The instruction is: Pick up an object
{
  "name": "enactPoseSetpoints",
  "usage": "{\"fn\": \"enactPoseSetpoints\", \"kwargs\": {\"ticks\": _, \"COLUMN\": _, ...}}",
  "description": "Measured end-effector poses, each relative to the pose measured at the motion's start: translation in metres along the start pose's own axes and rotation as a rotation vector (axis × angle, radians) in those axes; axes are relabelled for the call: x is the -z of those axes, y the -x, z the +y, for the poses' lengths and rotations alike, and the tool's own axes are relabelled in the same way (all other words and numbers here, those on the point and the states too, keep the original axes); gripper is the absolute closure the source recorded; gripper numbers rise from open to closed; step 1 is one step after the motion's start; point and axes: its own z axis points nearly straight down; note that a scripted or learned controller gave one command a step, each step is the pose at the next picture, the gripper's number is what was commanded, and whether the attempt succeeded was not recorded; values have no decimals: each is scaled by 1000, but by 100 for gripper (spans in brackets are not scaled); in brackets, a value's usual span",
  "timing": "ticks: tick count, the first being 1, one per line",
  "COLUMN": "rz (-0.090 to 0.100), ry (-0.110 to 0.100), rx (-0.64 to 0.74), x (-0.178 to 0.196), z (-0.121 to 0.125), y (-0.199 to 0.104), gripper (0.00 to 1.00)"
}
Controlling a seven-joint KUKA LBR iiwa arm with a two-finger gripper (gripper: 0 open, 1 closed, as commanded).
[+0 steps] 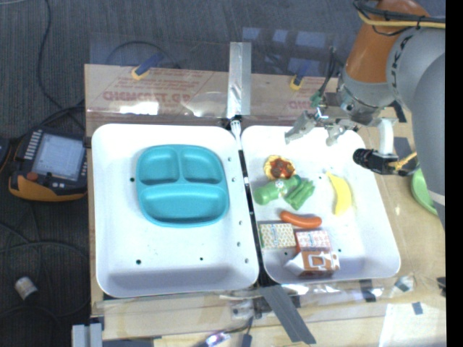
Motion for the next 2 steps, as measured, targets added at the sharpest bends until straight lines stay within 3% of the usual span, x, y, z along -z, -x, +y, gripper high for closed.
{"fn": "enactPoseSetpoints", "kwargs": {"ticks": 1, "rz": -2, "ry": 4, "rx": 116, "x": -106, "z": -17, "y": -10, "gripper": 0}}
{"fn": "enactPoseSetpoints", "kwargs": {"ticks": 2, "rz": 1, "ry": -4, "rx": 116, "x": -101, "z": -18, "y": -11, "gripper": 100}}
